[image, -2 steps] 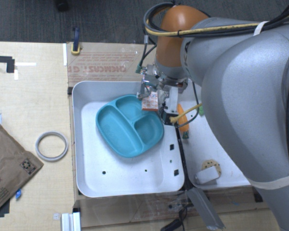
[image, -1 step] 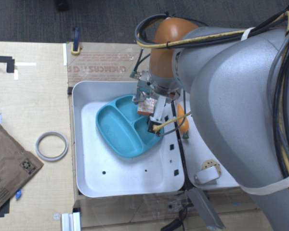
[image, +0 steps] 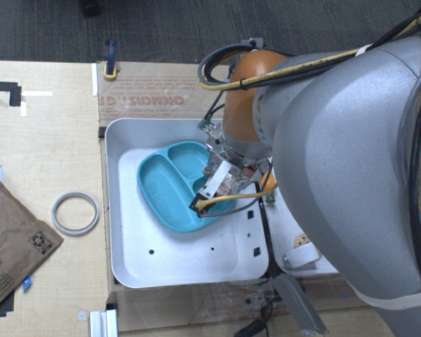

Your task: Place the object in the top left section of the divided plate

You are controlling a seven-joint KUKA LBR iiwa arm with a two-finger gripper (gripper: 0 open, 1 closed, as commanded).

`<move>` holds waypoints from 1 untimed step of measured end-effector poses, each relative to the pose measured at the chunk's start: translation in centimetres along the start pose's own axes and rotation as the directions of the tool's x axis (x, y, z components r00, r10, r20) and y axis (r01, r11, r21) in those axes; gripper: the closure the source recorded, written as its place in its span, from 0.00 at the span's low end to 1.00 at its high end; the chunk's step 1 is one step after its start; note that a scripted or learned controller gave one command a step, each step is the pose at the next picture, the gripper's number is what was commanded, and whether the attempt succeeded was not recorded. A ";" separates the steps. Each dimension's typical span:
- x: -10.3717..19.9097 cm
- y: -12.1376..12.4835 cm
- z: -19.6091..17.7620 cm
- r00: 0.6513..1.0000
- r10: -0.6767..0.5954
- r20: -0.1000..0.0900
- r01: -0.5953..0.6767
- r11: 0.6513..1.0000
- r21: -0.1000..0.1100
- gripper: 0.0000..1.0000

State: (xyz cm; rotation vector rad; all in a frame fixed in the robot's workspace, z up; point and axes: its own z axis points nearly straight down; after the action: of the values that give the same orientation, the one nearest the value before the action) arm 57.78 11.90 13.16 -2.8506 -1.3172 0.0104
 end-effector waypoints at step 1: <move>-2.6 5.8 -5.9 0.972 0.234 -0.002 -0.234 0.972 -0.002 1.00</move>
State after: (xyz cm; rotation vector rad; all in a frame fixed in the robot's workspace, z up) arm 60.60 6.17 19.08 -2.9874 -0.9732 0.0067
